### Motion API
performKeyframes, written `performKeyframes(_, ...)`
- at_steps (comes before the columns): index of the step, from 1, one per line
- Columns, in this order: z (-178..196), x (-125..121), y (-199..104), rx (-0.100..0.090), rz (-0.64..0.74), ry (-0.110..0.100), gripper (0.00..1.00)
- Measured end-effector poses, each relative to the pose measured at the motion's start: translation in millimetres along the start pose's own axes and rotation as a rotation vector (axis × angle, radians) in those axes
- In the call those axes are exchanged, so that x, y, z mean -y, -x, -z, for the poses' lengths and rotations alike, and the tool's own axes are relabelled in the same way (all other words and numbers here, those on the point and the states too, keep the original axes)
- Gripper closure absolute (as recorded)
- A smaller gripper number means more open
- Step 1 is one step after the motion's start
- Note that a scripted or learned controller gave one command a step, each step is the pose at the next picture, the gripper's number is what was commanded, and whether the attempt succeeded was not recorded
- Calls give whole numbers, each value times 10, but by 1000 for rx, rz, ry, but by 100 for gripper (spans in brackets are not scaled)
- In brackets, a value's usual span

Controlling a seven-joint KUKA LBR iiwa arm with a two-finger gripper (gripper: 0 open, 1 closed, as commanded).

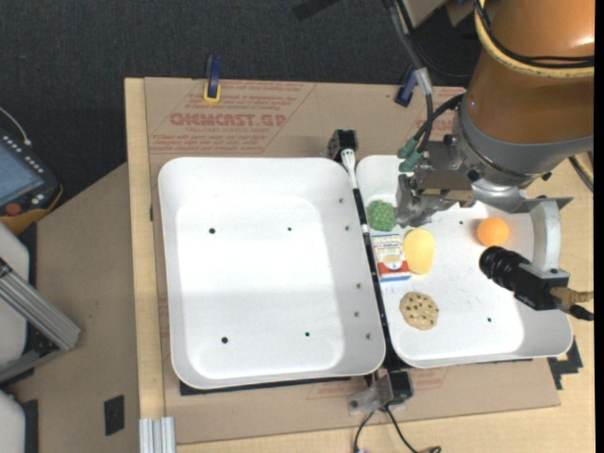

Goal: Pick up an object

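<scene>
- The end effector (412, 208) hangs low over the right white bin (491, 343), near its back left corner; the fingers can't be made out.
- Right beside it sits a green bumpy round object (381, 215), hugging the bin's left wall.
- Just in front: a small white-and-red carton (389, 256) touching a yellow rounded block (419, 250).
- A round speckled cookie (419, 310) lies nearer the front edge.
- An orange ball (492, 231) rests toward the right side.
- The left white bin (255, 272) sits alongside.
</scene>
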State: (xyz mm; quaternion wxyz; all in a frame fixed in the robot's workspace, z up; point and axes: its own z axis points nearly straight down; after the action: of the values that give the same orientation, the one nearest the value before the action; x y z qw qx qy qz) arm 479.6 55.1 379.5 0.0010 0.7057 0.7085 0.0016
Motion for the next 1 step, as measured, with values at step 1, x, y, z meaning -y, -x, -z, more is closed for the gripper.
performKeyframes(1, 596, -130, -400, -1, 0, 5, 100)
